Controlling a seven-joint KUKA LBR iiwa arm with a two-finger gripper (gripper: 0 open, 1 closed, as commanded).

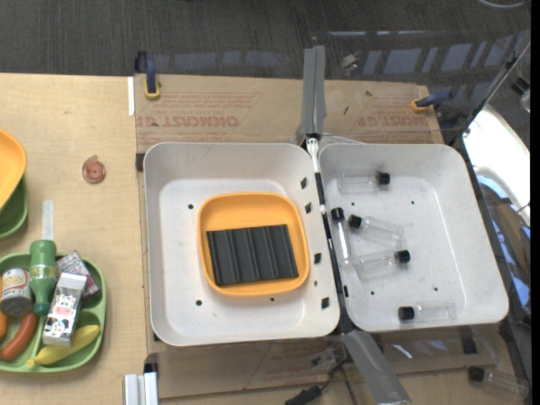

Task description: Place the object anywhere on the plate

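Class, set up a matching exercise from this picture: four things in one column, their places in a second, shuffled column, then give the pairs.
Things:
1. orange square plastic plate
2. dark grey ridged rectangular block
3. clear plastic vials with black caps
4. green toy bottle

Places:
A. right white bin
B. on the plate
C. green tray at left
D. left white bin

Pairs: 1-D, 2-B, 3-A, 4-C

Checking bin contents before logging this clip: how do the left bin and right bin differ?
The left bin holds an orange plate bearing a dark ribbed rectangular block; the right bin holds clear vials with black caps, scattered at different angles. Both bins are shallow, white and roughly square.
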